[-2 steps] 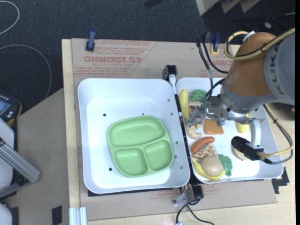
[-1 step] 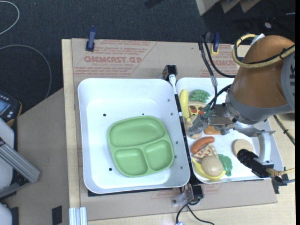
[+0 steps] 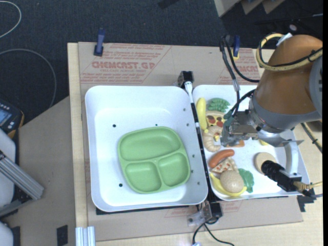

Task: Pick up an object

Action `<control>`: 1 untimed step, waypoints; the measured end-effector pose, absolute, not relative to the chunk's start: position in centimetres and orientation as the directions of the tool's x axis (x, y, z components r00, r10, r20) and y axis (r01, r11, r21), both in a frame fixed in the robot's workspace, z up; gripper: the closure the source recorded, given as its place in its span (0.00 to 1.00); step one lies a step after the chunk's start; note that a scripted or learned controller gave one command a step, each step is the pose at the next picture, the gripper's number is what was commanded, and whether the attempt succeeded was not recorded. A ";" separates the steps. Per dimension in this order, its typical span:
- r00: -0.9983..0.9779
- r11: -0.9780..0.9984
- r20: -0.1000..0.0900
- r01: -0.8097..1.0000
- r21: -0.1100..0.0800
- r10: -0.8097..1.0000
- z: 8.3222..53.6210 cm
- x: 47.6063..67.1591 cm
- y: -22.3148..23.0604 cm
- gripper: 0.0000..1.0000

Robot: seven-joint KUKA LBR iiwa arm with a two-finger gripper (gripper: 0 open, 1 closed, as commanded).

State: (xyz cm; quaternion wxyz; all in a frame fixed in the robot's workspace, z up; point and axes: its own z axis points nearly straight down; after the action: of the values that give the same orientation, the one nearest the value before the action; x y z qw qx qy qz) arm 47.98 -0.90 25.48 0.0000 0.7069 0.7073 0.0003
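Observation:
The right white bin (image 3: 293, 189) holds several toy foods. A yellow banana (image 3: 201, 111) lies along its left wall, with a green leafy piece (image 3: 218, 104) and a pizza slice (image 3: 213, 121) beside it. Lower down are a pale curled piece (image 3: 209, 140), a hot dog (image 3: 221, 158), a tan roll (image 3: 231, 180) and a small green piece (image 3: 247, 178). My gripper (image 3: 232, 134) hangs over the middle-left of this bin, just right of the pizza slice and above the hot dog. The arm's grey and orange body hides the bin's back right part.
The left white bin (image 3: 102, 106) holds a green divided plate (image 3: 154, 159). A pale round piece (image 3: 263, 160) lies at the right of the right bin. Both bins rest on a cardboard sheet (image 3: 128, 63); cables run along the back right.

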 end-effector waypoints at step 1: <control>-0.005 0.005 0.002 1.000 0.014 1.000 36.6 48.1 2.3 1.00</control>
State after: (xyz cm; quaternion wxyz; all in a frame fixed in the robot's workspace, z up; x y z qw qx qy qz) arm 48.09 2.34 36.57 0.0040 0.7053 0.7089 0.0057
